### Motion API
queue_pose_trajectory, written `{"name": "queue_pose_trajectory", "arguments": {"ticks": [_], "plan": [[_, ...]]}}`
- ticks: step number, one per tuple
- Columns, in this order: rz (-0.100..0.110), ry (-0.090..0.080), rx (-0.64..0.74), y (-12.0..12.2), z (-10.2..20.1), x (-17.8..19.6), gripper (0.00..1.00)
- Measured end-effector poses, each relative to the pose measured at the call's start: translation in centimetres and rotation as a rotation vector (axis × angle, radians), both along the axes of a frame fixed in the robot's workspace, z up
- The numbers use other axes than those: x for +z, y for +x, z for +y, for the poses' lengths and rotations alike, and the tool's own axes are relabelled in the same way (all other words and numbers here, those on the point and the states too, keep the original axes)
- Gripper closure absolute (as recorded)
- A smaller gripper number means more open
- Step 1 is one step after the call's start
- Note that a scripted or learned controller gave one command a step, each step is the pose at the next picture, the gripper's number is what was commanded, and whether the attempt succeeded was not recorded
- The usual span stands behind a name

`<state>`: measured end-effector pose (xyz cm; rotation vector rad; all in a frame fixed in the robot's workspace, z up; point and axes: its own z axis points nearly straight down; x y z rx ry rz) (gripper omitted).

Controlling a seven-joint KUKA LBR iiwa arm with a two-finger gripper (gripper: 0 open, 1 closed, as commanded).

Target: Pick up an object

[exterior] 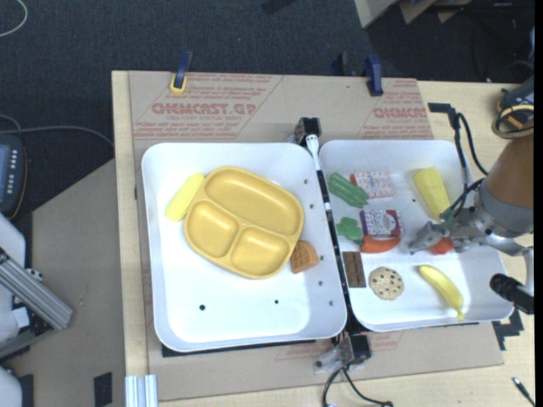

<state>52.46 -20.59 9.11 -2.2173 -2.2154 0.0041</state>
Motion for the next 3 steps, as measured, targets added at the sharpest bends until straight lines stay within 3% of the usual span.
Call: {"name": "queue_pose_trajectory", "arguments": {"ticks": [1, 2, 3], "plan": [[-0.004, -0.001, 0.001, 0.0, 0.1, -0.7, 0.0], [-0.008, -0.004, 0.0, 0.1, 0.0, 0.5, 1.0], [-0.013, -0.006, 0.002, 0.9, 0.3, 6.4, 1.0]]}}
